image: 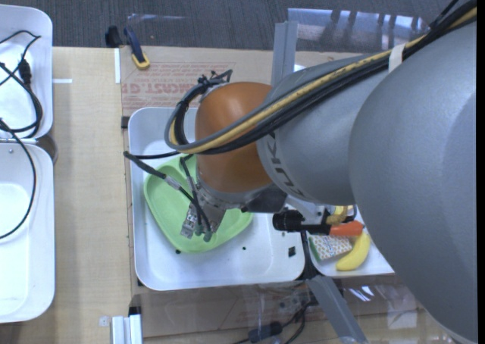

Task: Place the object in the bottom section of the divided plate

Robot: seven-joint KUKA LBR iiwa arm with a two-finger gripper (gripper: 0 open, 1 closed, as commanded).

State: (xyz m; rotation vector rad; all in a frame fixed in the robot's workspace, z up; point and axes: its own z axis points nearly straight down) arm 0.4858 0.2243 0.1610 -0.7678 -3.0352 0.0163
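A light green divided plate (168, 202) lies in the left white bin (151, 259), mostly covered by the arm's orange band and wrist. My gripper (198, 223) hangs low over the plate's lower right part, with cables running down beside it. No object shows between the fingers. At the right, in the neighbouring bin, lie a yellow banana (356, 253), an orange piece (347, 227) and a speckled white block (330, 246).
The big grey arm fills the right half of the view and hides most of the right bin. A white sink-like unit (23, 183) with black cables stands at the left. A yellow-handled tool (136, 53) lies on the bench at the back.
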